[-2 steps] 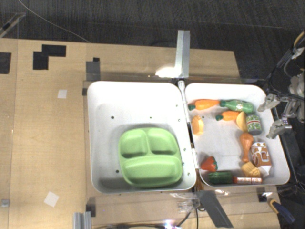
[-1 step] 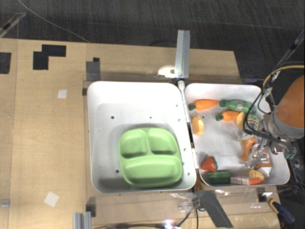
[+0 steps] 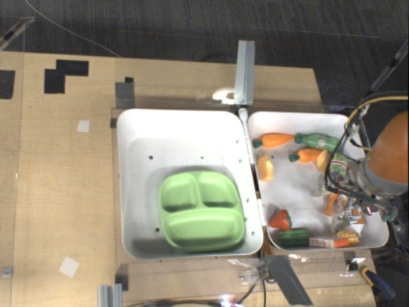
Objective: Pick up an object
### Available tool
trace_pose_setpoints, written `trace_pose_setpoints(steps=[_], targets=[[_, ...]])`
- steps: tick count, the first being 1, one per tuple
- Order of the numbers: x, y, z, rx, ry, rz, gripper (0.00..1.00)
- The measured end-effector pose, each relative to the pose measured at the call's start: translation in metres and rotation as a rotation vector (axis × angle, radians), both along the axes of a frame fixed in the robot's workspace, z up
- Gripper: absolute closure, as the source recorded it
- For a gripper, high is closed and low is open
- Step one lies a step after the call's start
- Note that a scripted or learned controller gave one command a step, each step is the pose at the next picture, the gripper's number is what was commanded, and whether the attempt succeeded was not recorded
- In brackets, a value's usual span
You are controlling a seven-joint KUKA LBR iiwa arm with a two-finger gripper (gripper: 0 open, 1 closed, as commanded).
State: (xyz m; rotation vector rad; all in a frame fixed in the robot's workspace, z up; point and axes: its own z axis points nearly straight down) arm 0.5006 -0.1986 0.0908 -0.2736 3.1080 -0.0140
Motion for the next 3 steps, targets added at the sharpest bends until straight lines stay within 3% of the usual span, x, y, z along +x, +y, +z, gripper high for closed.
trace_pose_setpoints(steps=[1, 2, 3], targets=[[-0.001, 0.035, 0.001, -0.002, 0.000, 0.090, 0.00], [0.003, 0.085, 0.001, 0.001, 0.000, 0.095, 0.00], [0.087, 0.070, -0.001, 0.003, 0.005, 0.137, 0.00]])
